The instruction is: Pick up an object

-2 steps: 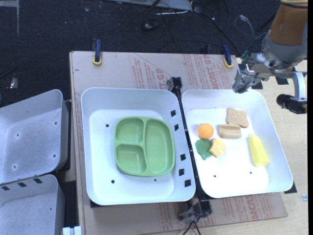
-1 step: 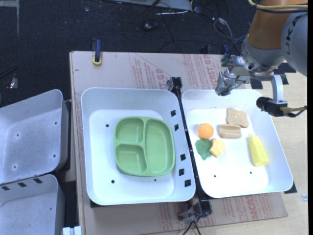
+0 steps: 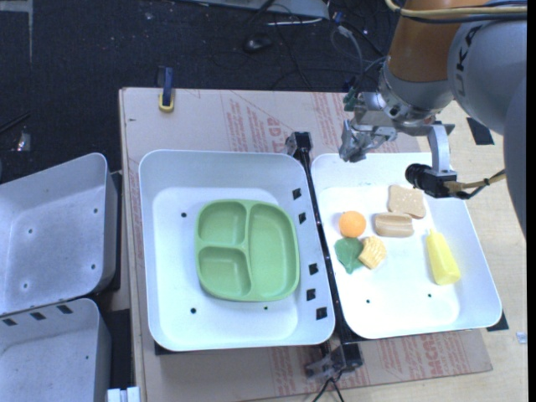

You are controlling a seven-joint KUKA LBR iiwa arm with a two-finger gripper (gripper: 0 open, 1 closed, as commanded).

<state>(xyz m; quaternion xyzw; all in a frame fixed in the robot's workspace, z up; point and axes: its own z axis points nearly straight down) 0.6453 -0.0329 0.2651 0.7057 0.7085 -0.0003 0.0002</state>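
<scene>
While the claw (image 3: 355,146) hangs above the right bin's (image 3: 402,304) far-left corner, fingers not discernibly spread or pressed, an orange ball (image 3: 353,224), green leaf (image 3: 347,253), corn piece (image 3: 373,252), two bread pieces (image 3: 394,224) and yellow block (image 3: 441,258) lie below; a green divided plate (image 3: 248,250) fills the left bin (image 3: 167,308).

Arm: grey, enters from the upper right corner of the view, orange band above the wrist.
Wrist: angled down and leftward, above the far edge of the bench.
Gripper (image 3: 353,151): hangs over the far left corner of the right-hand bin, pointing down; nothing visible between its tips.
</scene>
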